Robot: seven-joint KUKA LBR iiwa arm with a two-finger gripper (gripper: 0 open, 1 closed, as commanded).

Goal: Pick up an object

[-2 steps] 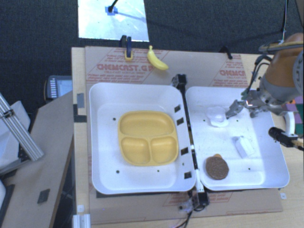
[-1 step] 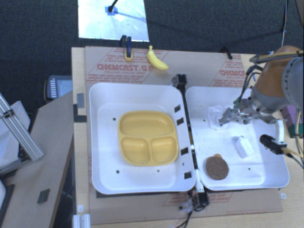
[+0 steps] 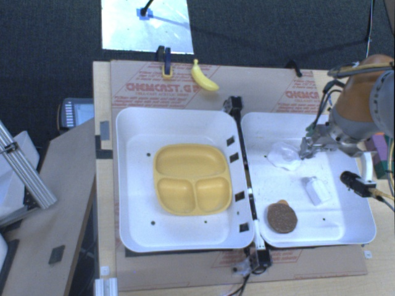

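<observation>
My jaws (image 3: 303,150) low in right bin (image 3: 345,230), touching crumpled white wrapper (image 3: 284,156); spread or pinching, cannot tell. Nothing lifted yet. Brown disc (image 3: 282,217), white block (image 3: 315,190) lie below, untouched.

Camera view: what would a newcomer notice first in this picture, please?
The yellow divided tray stands out first, in the middle of the left bin. Next comes the banana, lying outside the bins on the board behind them. In the right bin, the arm's hand is low beside a crumpled white object, with a brown round object near the front.
</observation>
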